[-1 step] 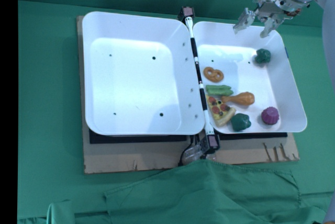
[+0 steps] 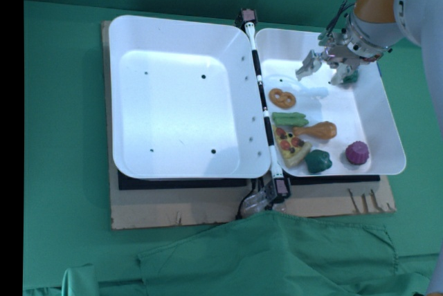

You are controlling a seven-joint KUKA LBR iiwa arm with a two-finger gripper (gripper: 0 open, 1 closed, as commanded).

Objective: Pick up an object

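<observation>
over the right bin [image 2: 387,149], near its far right corner, the gripper [image 2: 325,71] hangs with its jaws spread wide and nothing between the fingers. no single object is named by the task; the likeliest candidates lie in this bin. just beside the right finger sits a small dark green object [image 2: 350,77], partly hidden, so its shape is hard to tell. nearer the camera lie a pretzel [image 2: 282,98], a white piece [image 2: 304,89], a green pod [image 2: 289,119], a drumstick [image 2: 318,129], a pizza slice [image 2: 291,144], a green pepper [image 2: 318,161] and a purple berry-like piece [image 2: 357,152]. these look like toy food, so probably light, stiff and smooth, apt to slip; the drumstick's narrow end or the berry's sides seem fair places to pinch. the left bin [image 2: 138,32] holds only a few dark specks [image 2: 203,76].
</observation>
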